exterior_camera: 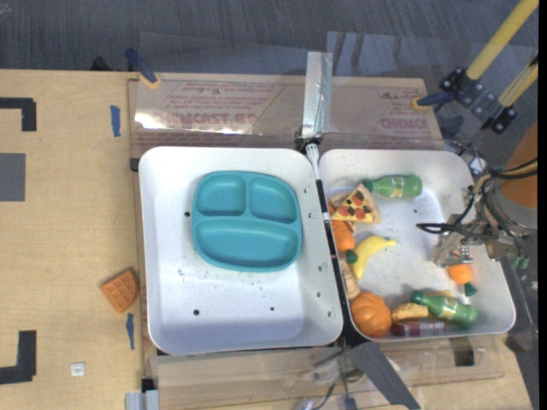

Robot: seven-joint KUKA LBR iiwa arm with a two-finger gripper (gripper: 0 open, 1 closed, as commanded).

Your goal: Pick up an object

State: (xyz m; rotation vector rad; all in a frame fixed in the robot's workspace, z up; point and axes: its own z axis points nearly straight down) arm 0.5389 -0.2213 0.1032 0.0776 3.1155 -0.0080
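**Pincer low in the right bin, its grip unreadable**

The grey arm with the orange band (523,173) enters from the right, mostly cut off by the frame edge. Its pincer (457,250) sits low over the right shallow white bin (427,165), tangled in dark cables, and I cannot tell whether it is open, closed or gripping anything. A small orange round piece (461,273) lies directly below it, touching or nearly touching the metal; whether it is between the pincer's tips is not clear.

The other toys in that bin are apart from the pincer. A green plastic bottle with a yellow label (395,186) lies on its side near the far wall. A toy pizza slice (355,206) rests beside the divider, partly overlapping a small orange piece (344,240) that is half hidden. A yellow toy banana (369,252) lies near the middle. A round orange toy pumpkin (371,313) sits at the near corner, with a tan item (349,278) pressed against the divider, too obscured to identify. A second green bottle (446,307) lies along the near wall, over a dark reddish flat object (419,329) that is hard to make out.

The left white bin (171,306) holds a teal three-compartment plastic plate (248,220). On the wooden worktop (60,229), left of the bins, lies a small orange waffle-patterned square (120,289).
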